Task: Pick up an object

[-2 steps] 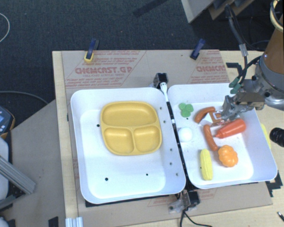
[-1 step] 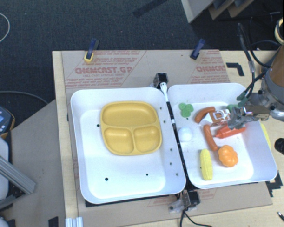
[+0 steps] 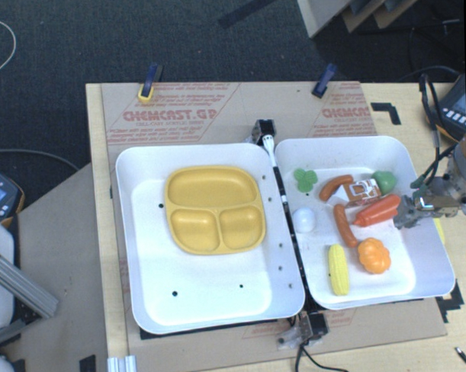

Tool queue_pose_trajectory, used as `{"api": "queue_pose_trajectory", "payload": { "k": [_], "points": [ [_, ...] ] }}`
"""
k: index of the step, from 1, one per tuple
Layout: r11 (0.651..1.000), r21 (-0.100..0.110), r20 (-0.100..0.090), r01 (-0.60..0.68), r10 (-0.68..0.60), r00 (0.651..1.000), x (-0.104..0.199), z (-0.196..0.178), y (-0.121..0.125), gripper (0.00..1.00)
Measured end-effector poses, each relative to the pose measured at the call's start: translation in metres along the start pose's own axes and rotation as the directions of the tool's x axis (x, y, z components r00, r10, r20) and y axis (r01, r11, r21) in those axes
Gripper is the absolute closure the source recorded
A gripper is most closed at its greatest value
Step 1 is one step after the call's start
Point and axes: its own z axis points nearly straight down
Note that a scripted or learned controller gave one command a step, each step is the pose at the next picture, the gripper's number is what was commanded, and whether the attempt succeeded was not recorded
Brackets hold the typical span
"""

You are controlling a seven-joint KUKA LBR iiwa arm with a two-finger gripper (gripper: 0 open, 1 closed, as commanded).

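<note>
Camera view: the gripper (image 3: 408, 213) reaches in from the right, low over the right bin (image 3: 431, 277), at the right end of the red pepper (image 3: 377, 211). The pepper's long axis runs left-right, tilted slightly upward toward the gripper, its near end touching or just beside the fingers. Whether those fingers are apart or together cannot be told. An orange pumpkin (image 3: 373, 256) lies just below.

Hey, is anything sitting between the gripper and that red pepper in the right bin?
Nothing visible stands between them. The gripper sits at the right end of the red toy pepper in the right white bin; the orange toy pumpkin lies below, off to the side.
</note>
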Motion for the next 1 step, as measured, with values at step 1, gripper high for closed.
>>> {"api": "queue_pose_trajectory", "payload": {
  "k": [1],
  "points": [
    [1.0, -0.018, -0.001, 0.017, -0.017, 1.0, 0.0702, -0.0744, 0.0029, 1.0]
  ]
}}
